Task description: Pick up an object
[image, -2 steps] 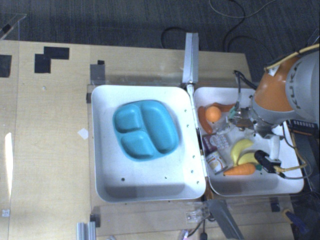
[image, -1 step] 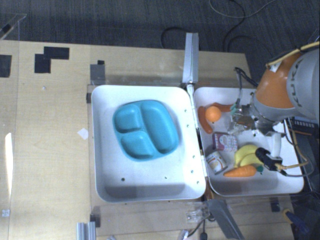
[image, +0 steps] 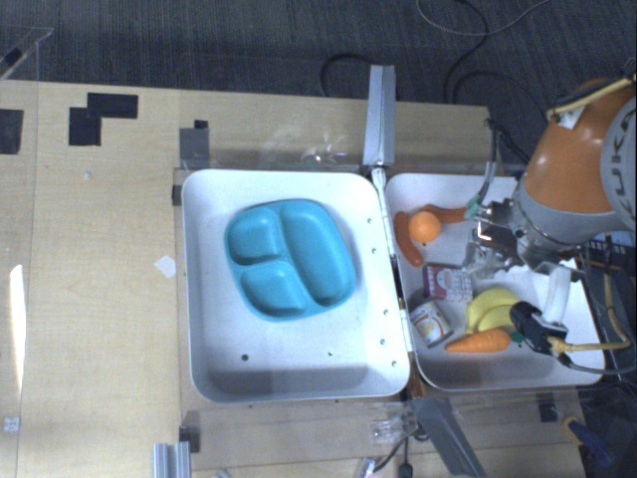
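Observation:
The right bin (image: 448,192) holds an orange fruit (image: 425,227) resting on an orange curved piece (image: 406,249), a maroon packet (image: 443,283), a small can (image: 430,323), a yellow banana (image: 492,307) and a carrot (image: 480,343). My gripper (image: 488,255) hangs over the middle of this bin, just right of the packet and above the banana. Nothing can be seen held in it. The arm's orange band and grey body cover the bin's right side.
The left bin (image: 204,297) holds a blue divided plate (image: 291,259) lying flat near its middle. A metal post (image: 380,118) stands at the back between the two bins. Pale bench top stretches to the left.

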Robot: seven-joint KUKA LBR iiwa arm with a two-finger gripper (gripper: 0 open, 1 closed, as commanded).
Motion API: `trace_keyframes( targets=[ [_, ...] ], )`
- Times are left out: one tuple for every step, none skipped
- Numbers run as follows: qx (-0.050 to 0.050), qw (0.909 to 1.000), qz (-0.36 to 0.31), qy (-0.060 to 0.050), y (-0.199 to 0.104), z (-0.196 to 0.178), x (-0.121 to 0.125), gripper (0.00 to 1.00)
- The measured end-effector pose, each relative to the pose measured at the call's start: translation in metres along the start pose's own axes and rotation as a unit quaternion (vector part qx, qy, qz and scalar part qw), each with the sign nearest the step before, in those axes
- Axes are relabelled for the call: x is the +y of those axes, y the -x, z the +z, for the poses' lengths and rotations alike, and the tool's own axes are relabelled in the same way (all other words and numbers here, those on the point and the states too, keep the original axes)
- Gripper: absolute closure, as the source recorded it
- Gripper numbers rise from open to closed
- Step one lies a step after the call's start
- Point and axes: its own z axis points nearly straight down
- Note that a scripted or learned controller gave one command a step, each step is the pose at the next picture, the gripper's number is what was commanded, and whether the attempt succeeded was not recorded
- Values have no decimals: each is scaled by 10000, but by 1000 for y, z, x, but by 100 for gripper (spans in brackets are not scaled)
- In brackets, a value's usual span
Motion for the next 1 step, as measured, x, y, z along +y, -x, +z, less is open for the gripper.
trace_keyframes(
  targets=[
    [-6, 9984, 570, -8, 79, 21, 7, 100]
  ],
)
